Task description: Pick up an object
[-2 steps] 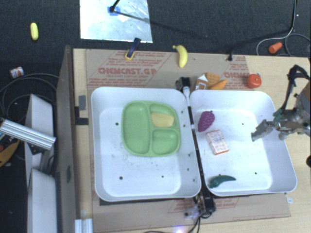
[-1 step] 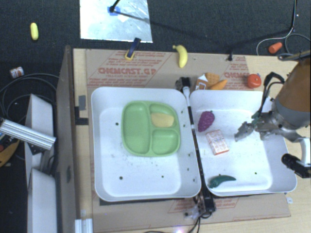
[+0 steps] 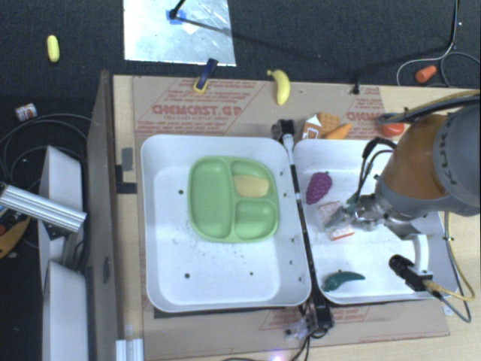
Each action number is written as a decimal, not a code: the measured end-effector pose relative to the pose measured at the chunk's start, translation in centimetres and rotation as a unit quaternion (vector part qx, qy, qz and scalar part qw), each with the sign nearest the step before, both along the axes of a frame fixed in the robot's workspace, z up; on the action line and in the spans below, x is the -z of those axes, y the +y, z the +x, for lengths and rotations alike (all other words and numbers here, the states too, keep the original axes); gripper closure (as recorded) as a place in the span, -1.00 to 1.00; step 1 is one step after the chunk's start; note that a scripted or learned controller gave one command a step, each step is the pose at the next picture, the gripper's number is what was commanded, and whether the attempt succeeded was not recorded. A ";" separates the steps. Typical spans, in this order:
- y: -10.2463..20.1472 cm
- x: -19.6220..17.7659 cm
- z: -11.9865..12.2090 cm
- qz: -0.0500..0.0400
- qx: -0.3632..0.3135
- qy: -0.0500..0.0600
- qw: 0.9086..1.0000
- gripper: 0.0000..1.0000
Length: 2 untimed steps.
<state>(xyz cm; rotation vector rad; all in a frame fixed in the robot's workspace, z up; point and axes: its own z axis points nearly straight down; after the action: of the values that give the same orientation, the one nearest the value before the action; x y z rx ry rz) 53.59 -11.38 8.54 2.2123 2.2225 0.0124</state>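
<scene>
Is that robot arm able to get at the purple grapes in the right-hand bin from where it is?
Probably yes. The purple grapes lie uncovered in the right bin, nothing stacked on them, and the gripper hangs just below and to their right.

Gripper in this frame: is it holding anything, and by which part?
Cannot be told. The gripper is down in the right bin at a small packet, but whether the packet sits between its fingers isn't visible.
</scene>
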 end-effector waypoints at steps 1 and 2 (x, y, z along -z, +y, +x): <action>-0.2 -1.6 0.3 -0.002 0.001 -0.004 1.000 1.00; -0.2 -1.5 0.2 -0.002 0.001 -0.004 1.000 -1.00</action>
<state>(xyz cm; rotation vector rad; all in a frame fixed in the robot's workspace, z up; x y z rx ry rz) 53.81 -11.61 10.05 2.2091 2.2148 0.0168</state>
